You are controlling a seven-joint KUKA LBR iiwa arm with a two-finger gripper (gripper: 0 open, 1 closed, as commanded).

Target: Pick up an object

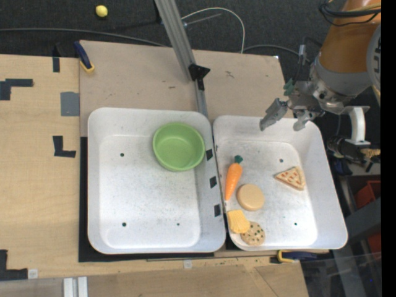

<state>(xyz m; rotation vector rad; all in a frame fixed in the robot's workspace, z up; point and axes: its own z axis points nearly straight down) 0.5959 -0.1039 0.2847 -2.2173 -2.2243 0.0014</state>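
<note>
Bowl (179, 146) in left bin (105, 184)

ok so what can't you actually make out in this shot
- Arm: its upper part is cut off by the camera view's right and top edges.
- Yellow block: its lower end is hidden under the cookie.
- Small yellow object on the dark floor: too small to identify.
</note>
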